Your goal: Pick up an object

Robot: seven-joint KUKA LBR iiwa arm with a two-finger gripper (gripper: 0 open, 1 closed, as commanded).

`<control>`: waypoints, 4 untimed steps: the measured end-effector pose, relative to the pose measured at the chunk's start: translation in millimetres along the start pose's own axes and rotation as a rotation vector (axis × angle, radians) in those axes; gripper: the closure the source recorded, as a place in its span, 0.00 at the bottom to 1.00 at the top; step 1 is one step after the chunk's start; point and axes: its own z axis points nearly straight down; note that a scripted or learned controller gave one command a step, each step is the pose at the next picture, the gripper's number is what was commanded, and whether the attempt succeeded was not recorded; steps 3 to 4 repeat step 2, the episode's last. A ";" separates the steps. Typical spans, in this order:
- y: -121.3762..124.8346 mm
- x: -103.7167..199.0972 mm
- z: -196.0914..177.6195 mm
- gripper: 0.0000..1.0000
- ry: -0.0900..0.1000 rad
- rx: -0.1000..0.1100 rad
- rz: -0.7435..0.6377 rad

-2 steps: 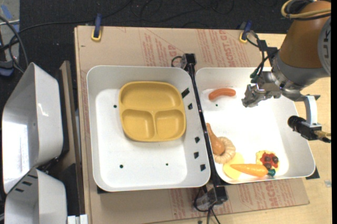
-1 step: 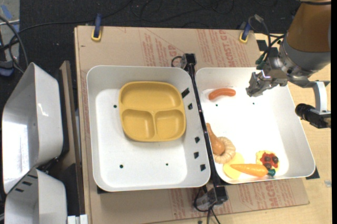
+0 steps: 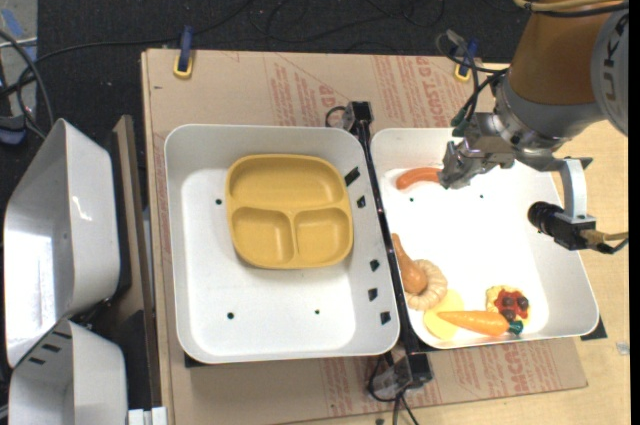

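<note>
In the right bin (image 3: 560, 258) an orange sausage (image 3: 415, 178) lies near the far left corner. My gripper (image 3: 455, 175) hangs just to the right of it, its dark tip close to the sausage's right end. Along the bin's left side lies a tan shrimp-like toy (image 3: 420, 278). Near the front edge sit a yellow slice (image 3: 445, 318), an orange carrot (image 3: 472, 322) and a small yellow piece with red and dark dots (image 3: 508, 301).
The left bin (image 3: 190, 243) holds a yellow divided tray (image 3: 290, 210). A black divider strip (image 3: 375, 213) runs between the bins. A black-tipped white bracket (image 3: 560, 218) juts over the right bin's right side. Yellow clamps (image 3: 183, 63) grip the board's far edge.
</note>
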 end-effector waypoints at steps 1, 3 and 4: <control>2.9 55.2 16.4 1.00 -0.001 0.001 0.002; -1.9 104.3 13.1 1.00 0.000 0.000 -0.001; -1.9 104.3 13.1 1.00 0.000 0.000 -0.001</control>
